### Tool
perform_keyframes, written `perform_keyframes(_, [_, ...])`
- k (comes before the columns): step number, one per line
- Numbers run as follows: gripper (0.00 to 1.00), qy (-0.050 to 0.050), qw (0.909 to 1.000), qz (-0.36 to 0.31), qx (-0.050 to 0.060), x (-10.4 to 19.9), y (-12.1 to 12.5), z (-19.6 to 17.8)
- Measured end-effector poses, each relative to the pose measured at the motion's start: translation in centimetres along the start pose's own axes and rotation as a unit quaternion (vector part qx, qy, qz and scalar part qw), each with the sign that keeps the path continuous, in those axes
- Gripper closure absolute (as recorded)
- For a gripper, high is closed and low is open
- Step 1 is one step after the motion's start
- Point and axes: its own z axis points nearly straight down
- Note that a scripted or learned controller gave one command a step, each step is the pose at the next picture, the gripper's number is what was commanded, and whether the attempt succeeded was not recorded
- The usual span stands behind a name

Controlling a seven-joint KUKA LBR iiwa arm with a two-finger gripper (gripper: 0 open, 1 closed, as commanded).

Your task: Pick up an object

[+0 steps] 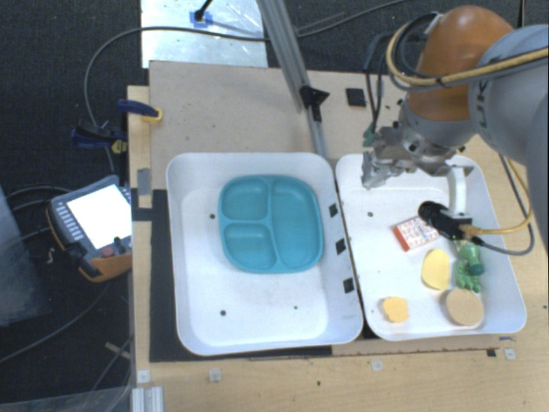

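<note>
The gripper point(375, 177) hung over the right bin's point(371, 256) far-left corner; its state I cannot tell. Approach step: next, it must descend onto the box point(413, 233).

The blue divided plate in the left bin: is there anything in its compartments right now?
Empty. All three compartments of the blue divided plate show bare blue surface; the small items lie in the right bin.

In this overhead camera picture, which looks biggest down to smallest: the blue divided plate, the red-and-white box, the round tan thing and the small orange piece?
1. Blue divided plate, by far.
2. Round tan thing and red-and-white box: too alike to rank.
3. Small orange piece.
</note>
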Motion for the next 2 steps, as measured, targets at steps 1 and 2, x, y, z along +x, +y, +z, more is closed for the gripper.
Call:
perform_keyframes(1, [1.00,0.000,1.0000,-0.001,-0.001,5.5,-0.6,0.4])
perform_keyframes(2, [1.00,0.000,1.0000,-0.001,0.000,10.4,-1.6,1.0])
